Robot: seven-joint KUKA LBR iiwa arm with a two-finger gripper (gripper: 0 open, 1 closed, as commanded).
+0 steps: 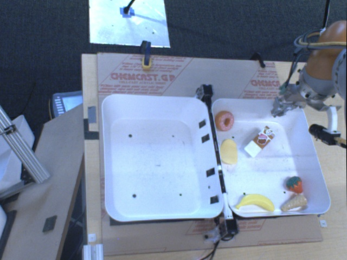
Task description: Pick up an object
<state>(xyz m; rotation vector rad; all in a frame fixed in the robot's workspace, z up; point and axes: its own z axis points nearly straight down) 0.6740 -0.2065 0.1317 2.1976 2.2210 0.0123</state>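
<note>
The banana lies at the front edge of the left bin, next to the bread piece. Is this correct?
Not quite. In the camera view, the banana lies at the front edge of the right bin, not the left one. It is next to the bread piece, as you said.

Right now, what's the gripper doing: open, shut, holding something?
Grey two-finger gripper: state cannot be told; it sits over the right shallow white bin's back edge.

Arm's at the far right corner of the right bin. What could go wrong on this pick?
1. The gripper sits at the right bin's far rim; a straight descent may strike the wall.
2. The strawberry and the wedge-shaped piece lie close together near the right wall, so a grasp there may nudge both.
3. The banana lies along the near wall, leaving little finger room.
</note>
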